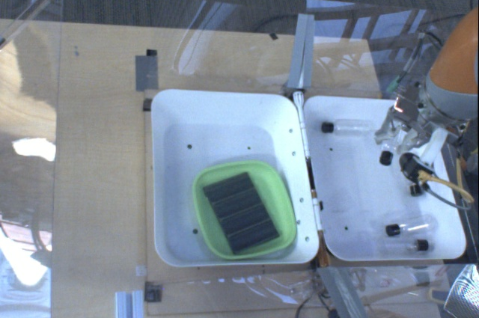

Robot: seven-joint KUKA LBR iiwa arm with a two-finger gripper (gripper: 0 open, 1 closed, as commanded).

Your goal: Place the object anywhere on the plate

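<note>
A green plate [243, 209] with a raised rim sits in the front part of the left bin [172, 159]. On the plate lies a dark grey ribbed block [239, 212], set at a slant across its middle. My gripper [398, 135] hangs over the far right part of the right bin [352, 189], well away from the plate. It is seen from above under the orange-banded wrist [456, 62], and nothing visible sits in it.
Small clear tubes with black caps lie in the right bin: one at the back left [346, 127], and another near the front right [408, 227]. Loose black caps [385, 157] lie close to the gripper. A yellow cable [438, 180] loops below the wrist.
</note>
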